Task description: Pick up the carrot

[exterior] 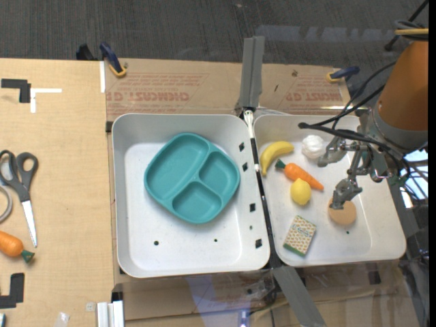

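Carrot between banana and lemon, claw over peach

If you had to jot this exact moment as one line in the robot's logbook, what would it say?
task: pick up carrot | carrot: in right bin, ungrasped | gripper: right bin, above tan round item

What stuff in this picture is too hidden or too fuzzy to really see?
- Gripper, camera view: tangled among cables and dark linkage, so its grasp state is unclear.
- Tan round object: the gripper covers its top; I can't tell what it is.
- White object behind the carrot: too small and washed out to identify.
- Second orange object on the bench: cut off by the left edge.
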`<state>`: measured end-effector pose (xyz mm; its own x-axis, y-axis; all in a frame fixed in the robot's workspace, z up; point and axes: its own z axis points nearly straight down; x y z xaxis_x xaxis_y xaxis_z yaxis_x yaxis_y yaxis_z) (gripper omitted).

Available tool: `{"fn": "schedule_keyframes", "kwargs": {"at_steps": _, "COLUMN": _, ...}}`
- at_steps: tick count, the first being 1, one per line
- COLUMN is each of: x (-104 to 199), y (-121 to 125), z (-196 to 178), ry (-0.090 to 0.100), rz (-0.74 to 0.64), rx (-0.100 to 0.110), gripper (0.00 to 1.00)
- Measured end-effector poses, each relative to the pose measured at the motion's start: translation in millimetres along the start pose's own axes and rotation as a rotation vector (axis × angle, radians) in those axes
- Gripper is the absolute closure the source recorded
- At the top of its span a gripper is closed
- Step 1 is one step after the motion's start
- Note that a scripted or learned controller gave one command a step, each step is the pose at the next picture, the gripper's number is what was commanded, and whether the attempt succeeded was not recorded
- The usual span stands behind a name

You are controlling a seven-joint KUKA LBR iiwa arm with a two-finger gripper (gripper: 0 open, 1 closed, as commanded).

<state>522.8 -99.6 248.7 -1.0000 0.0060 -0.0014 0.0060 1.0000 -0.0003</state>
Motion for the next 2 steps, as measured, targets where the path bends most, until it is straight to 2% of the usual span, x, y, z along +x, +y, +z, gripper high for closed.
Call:
{"fn": "schedule_keyframes", "kwargs": {"at_steps": 1, "x": -23, "y": -10, "z": 139, "ry": 0.0, "rz": -0.154, "rx": -0.001, "gripper": 0.0}}
{"fn": "schedule_keyframes", "kwargs": {"at_steps": 2, "x": -77, "y": -13, "z": 155, "ry": -0.004, "rz": -0.056, "rx": 0.0, "gripper": 0.0}}
